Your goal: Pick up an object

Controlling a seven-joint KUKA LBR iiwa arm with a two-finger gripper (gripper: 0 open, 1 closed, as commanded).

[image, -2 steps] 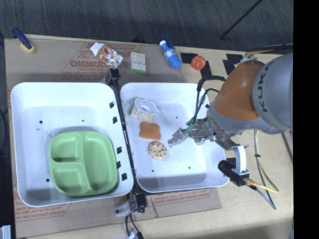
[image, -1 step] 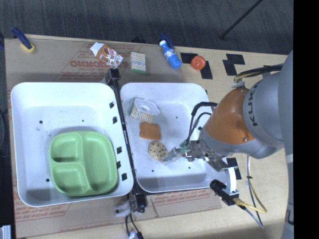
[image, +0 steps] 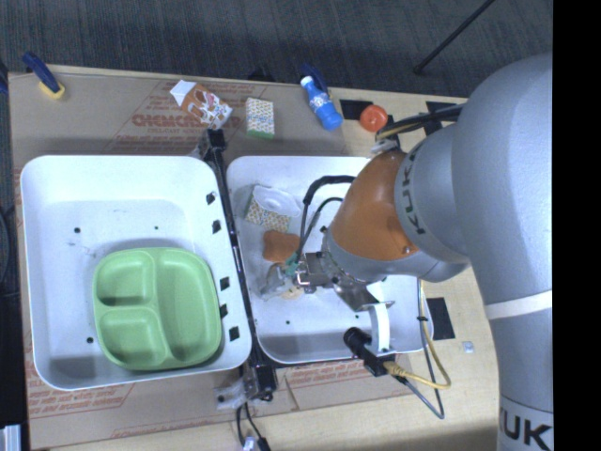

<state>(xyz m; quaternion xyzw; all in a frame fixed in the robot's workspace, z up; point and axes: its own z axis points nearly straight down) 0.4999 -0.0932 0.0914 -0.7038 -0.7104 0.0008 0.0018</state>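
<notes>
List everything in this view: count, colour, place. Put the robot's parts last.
bins: 2, white, side by side on the bench
divided tray: 1, green, in the left bin
orange-brown object: 1, in the right bin, near the gripper
patterned packet: 1, pale, right bin, upper left
bottle: 1, blue, on the bench behind the right bin
ball: 1, orange, right of the bottle
small box: 1, pale green, behind the bins
clamp: 1, blue and yellow, far left corner
arm: 1, grey with orange band, over the right bin
gripper: 1, low in the right bin

Both bins (image: 56, 252) are smooth white plastic with a slight sheen. The green tray (image: 155, 306) is matt plastic. The worktop (image: 141, 111) is printed cardboard. The arm (image: 488, 186) is satin grey.
</notes>
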